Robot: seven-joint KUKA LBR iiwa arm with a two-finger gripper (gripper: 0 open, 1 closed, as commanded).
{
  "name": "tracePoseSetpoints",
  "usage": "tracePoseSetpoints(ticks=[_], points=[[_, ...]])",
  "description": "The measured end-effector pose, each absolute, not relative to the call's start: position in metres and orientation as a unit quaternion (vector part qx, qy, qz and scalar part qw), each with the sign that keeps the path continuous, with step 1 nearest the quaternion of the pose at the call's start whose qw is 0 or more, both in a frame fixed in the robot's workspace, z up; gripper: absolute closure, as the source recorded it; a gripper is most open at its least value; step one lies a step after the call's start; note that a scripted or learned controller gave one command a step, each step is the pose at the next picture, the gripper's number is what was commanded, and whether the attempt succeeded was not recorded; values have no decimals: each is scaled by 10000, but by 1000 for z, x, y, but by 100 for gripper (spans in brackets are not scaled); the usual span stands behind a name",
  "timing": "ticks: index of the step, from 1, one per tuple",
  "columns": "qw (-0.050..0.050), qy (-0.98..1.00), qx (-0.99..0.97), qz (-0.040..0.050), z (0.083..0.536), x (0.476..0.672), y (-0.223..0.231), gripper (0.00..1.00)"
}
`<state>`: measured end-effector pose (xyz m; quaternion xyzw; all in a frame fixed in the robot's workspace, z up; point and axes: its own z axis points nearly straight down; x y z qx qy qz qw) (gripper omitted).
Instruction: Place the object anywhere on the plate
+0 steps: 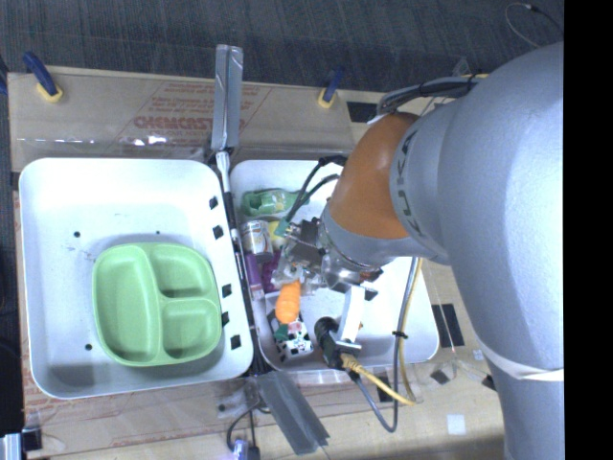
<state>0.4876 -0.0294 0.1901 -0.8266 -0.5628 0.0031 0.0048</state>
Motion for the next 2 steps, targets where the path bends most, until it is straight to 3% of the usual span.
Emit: tracePoseSetpoints(ticks=[1, 2], points=[[21, -5793, -8151, 22, 202, 500, 35, 100], [21, -5791, -8152, 24, 202, 500, 34, 0]])
